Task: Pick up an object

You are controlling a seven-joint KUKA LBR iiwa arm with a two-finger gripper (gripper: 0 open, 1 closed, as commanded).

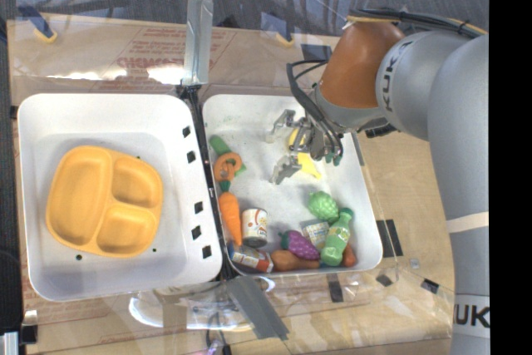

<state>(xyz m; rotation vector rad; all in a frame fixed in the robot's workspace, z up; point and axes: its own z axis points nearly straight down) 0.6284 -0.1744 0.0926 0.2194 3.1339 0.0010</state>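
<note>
A yellow divided tray is being carried by the left bin on the taped bench, above dark carpet. In the right bin, toy foods are being crowded along the near wall: carrot, can, grapes, green bottle. The gripper is being held with jaws spread apart above a yellow piece.
</note>
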